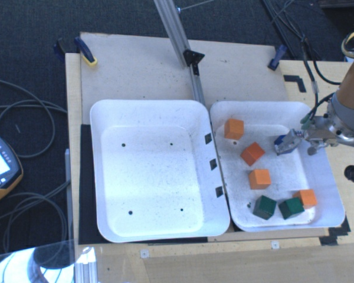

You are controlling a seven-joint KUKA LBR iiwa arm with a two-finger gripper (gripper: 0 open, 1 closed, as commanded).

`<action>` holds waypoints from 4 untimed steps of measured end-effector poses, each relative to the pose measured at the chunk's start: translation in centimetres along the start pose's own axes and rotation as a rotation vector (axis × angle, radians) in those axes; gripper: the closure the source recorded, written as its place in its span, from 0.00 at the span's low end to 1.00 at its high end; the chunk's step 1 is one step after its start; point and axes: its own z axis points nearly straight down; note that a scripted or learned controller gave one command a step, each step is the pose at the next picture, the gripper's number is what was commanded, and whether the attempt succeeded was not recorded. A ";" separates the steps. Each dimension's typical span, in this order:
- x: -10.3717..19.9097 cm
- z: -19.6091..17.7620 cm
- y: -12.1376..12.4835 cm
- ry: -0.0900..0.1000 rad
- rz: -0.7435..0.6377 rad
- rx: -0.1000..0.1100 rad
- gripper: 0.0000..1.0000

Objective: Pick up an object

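Where pincer (285, 144) hovers, red-orange cube (252, 153) beside

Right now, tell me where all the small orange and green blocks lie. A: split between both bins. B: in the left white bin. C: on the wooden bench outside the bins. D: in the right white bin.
D: the four orange blocks and two green blocks all sit inside the right white bin, below and left of the gripper.
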 end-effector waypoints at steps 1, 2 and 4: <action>5.3 11.5 0.9 0.004 -0.003 0.010 0.00; 8.0 11.1 -4.4 0.003 0.001 0.007 0.00; 7.8 10.0 -4.1 0.001 0.001 0.000 0.00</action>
